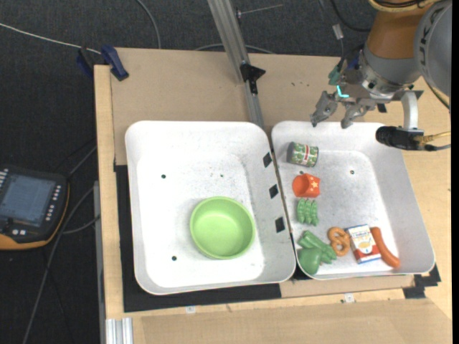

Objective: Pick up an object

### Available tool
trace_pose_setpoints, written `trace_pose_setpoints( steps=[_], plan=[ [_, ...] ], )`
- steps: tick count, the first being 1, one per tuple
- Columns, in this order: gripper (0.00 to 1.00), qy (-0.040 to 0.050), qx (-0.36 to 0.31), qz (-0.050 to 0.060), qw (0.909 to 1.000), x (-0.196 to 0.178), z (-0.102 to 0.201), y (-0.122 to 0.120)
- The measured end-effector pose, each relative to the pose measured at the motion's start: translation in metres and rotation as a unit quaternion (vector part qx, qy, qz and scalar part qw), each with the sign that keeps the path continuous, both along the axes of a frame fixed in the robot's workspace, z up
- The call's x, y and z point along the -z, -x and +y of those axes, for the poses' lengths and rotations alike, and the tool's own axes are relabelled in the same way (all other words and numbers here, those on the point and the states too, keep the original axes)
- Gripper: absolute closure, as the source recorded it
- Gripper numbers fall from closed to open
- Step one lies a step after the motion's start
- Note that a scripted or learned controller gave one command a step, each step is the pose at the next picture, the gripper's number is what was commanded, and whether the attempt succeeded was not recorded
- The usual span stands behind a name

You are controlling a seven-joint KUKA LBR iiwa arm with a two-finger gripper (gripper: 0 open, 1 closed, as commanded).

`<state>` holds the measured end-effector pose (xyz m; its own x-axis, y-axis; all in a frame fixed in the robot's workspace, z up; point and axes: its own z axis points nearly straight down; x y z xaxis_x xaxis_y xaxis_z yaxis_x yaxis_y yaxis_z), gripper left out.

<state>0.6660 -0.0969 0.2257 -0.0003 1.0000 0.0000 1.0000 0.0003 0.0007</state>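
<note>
While the hand (336, 116) hangs with fingers spread and nothing between them over the far rim of the right bin (401, 185), we judge we are at the approach. The nearest object, a small can (303, 153), lies just below and left of it; next we descend and close.

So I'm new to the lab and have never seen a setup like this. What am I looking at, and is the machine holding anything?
One camera looks down at a slant on a bench with two shallow white bins. The grey robot arm with the orange band reaches in from the right; its two-finger gripper hangs open above the right bin's far edge, holding nothing. The left bin holds a round green bowl. The right bin holds a small labelled can, an orange-red toy, green toy pieces, a pretzel, a small carton and an orange sausage-shaped toy.
</note>
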Motion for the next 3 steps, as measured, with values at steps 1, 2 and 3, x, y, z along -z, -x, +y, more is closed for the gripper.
trace_pose_setpoints(
  steps=[1,2,3],
  plan=[
    [0.0,0.0,0.0,0.0,1.0,0.0,0.0,0.0],
    [0.0,-0.0003,0.0,0.003,1.0,0.063,0.002,-0.002],
    [0.0,-0.0003,0.0,0.003,1.0,0.124,-0.003,-0.002]
  ],
)
